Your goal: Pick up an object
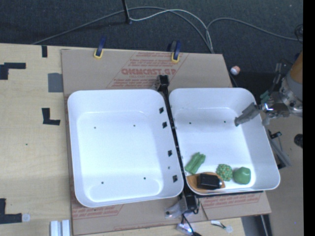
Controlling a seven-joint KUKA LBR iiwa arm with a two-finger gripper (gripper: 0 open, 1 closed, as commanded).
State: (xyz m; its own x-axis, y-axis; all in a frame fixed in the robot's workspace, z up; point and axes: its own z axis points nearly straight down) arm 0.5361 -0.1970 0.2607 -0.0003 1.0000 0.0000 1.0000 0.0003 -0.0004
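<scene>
My arm reaches in from the right, wrist low and tilted leftward. My gripper (244,117) extends a grey finger down-left ahead of the wrist. Nothing visible between its fingers.

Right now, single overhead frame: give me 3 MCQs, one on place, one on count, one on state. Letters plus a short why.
1. Where do the objects lie?
A. Left bin, centre
B. Right bin, near edge
C. On the cardboard outside the bins

2. How many green items are in that cluster?
A. One
B. Three
C. Five

3. Where is the gripper relative to the objects?
A. At the right bin's far right rim, apart from them
B. Pressed onto the black object
C. Over the left bin

Answers:
1 B: all the items sit along the near edge of the right bin.
2 B: a long green piece, a bumpy green ball and a smooth green piece.
3 A: the gripper is at the far right rim, well clear of the black object on its orange piece.
</scene>
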